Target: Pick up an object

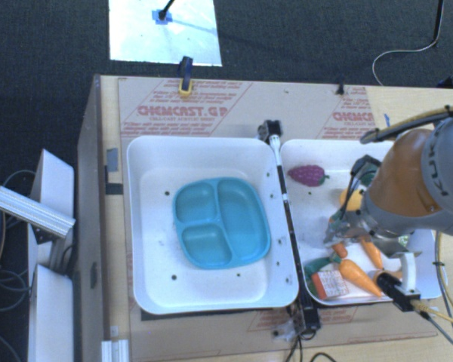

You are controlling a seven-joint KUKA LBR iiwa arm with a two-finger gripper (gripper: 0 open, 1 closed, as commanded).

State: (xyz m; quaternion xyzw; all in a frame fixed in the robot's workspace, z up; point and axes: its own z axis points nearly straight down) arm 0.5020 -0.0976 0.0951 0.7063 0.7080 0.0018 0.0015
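Camera view: bench covered in printed board, bearing two white bins side by side; left bin holding a blue tray with three compartments, lying flat near the bin's middle, slightly turned; right bin holding the small items. Purple grapes near the right bin's far left corner, well apart from the rest. Yellow item at the arm's left edge, partly covered, kind not discernible. Two carrots in the near part of the right bin: one lying slantwise just beside a red-and-white packet; the other partly under the wrist. Green piece touching the packet's far edge, kind not clear.

Arm entering from the right, grey with orange band, bent low over the right bin and covering much of its right half. Gripper down among the items, beside the carrots; state of the grasp cannot be told, the tip being lost among wrist housing and clutter; nothing seen gripped. Clamp on the bench's far edge; white sheet on the dark floor beyond; cables at the right.
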